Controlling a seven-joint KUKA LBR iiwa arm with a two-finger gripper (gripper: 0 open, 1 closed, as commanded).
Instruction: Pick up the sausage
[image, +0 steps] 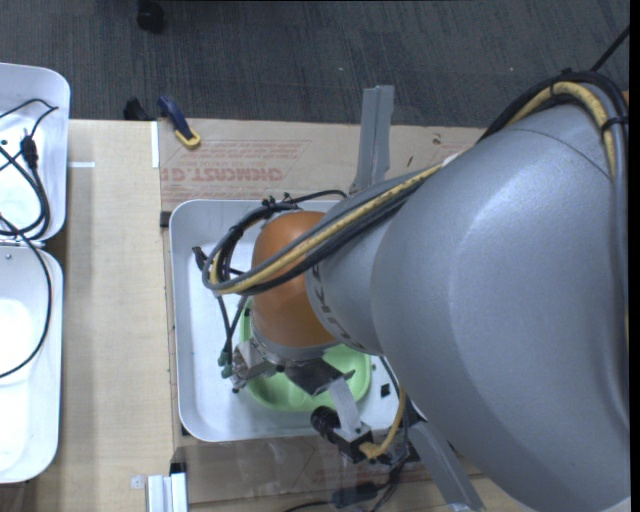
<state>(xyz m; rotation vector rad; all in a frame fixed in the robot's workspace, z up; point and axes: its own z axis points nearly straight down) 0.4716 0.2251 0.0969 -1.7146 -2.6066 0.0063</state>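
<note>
My grey arm (480, 280) reaches in from the right and covers most of the white bin (190, 300) at the middle. Its orange band (285, 280) sits above the wrist, which points straight down into the bin. The gripper (292, 378) hangs low under the wrist, over a light green rounded object (358, 388) in the bin's near part. The wrist body hides what lies directly beneath it. Black and yellow cables (235, 265) loop around the wrist.
The bin's left strip (205, 340) is bare white. Brown cardboard (250, 160) lies behind the bin, with a blue and yellow clamp (178, 122) at its far left corner. White trays with black cables (30, 190) stand at the far left.
</note>
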